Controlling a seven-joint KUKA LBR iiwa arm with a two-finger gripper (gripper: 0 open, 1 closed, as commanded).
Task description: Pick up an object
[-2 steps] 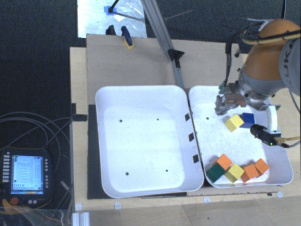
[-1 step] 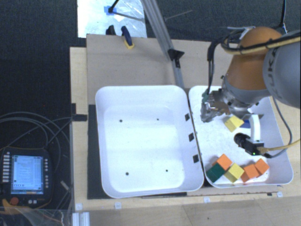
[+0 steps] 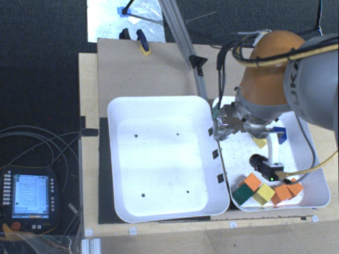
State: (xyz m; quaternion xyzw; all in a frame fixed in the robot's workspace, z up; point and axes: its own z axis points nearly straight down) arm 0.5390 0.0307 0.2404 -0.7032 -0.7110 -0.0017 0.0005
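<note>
Pincer [image 3: 225, 125] hovers over the left wall of the right bin [image 3: 318, 187], wide or narrow I cannot tell; coloured blocks [image 3: 263, 193] lie nearby

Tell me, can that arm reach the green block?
Probably yes: the arm hangs over its bin and nothing covers the green block. But an orange block and a yellow block crowd it near the bin wall, which may hamper a grasp.

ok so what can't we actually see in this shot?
- Right bin, camera view: far half hidden under the arm.
- Blue object: only a corner shows past the arm; shape unclear.
- Yellow piece beside it: mostly covered by the arm.
- Pendant screen, view's left: text too small to read.
</note>
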